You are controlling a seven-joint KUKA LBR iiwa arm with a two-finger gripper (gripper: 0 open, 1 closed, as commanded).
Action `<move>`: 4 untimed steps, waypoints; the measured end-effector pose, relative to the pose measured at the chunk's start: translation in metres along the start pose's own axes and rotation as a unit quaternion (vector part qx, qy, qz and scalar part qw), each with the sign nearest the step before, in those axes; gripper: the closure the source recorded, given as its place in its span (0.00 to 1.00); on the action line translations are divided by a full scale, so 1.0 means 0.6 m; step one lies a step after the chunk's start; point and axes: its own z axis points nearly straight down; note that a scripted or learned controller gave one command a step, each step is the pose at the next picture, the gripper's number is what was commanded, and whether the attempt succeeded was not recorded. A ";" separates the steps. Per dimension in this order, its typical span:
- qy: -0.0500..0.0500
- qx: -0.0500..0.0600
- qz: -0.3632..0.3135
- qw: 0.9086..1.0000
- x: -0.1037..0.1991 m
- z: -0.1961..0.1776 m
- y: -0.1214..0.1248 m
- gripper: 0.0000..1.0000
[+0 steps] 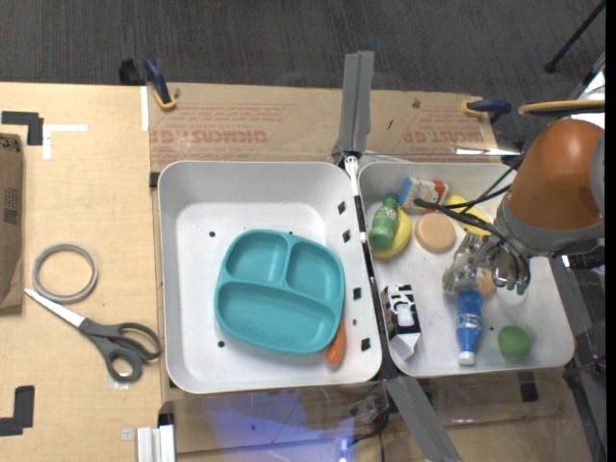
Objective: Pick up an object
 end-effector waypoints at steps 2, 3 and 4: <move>0.001 0.000 -0.009 1.000 0.097 0.001 -0.075 0.00; 0.000 0.000 -0.037 0.999 0.090 0.000 -0.094 0.00; -0.001 0.000 -0.063 0.998 0.081 0.000 -0.123 0.00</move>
